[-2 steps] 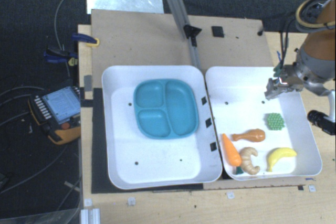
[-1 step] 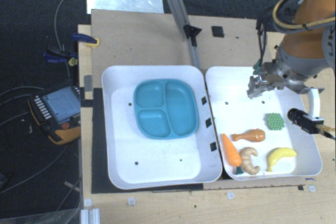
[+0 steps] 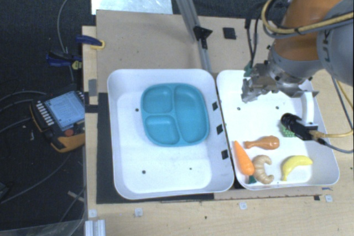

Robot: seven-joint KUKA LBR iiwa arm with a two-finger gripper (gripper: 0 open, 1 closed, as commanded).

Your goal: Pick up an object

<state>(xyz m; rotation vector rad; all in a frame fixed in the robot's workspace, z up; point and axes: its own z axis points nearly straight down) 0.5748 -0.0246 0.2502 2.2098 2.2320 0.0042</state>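
The right bin (image 3: 326, 143) holds several toy foods along its near side. An orange carrot (image 3: 244, 158) lies at the left, with a brown drumstick (image 3: 264, 143) just behind it. A beige curled piece (image 3: 263, 168) sits beside the carrot, and a yellow banana (image 3: 295, 165) lies further right. A small green piece (image 3: 287, 131) shows near the bin's middle right, partly hidden. My gripper (image 3: 248, 93) hangs over the far left part of this bin, above bare white floor and well behind the foods.
The left bin (image 3: 127, 141) carries a blue divided plate (image 3: 175, 114). A grey pole (image 3: 188, 3) slants across the back. Cables and a handheld device (image 3: 60, 119) lie off the bench at left.
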